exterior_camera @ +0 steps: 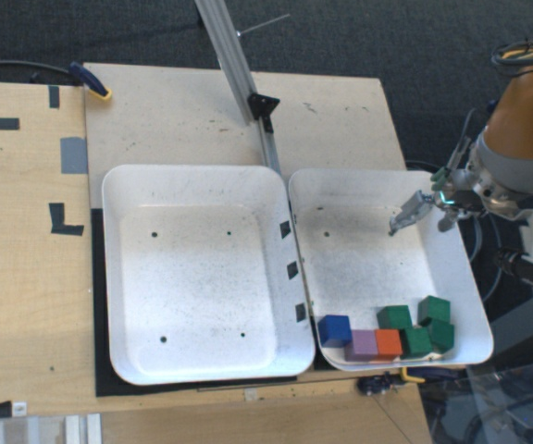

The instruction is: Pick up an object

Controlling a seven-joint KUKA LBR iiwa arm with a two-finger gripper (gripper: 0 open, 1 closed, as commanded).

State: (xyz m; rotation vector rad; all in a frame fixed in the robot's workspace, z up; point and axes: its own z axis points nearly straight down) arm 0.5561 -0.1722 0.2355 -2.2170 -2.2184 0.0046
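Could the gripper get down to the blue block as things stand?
Probably yes: the gripper hangs over the right bin, and the blue block sits at the cluster's left end, open above and leftward.

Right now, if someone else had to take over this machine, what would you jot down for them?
Tool: above the upper part of the right bin, with nothing between its fingers; whether they are open or shut is unclear.
Things: blue block, purple block, orange block and green blocks, all bunched along the right bin's near edge. The left bin sits beside it.
Done: nothing picked up.
Left: bring the tool down to the blocks, grab one, lift it.
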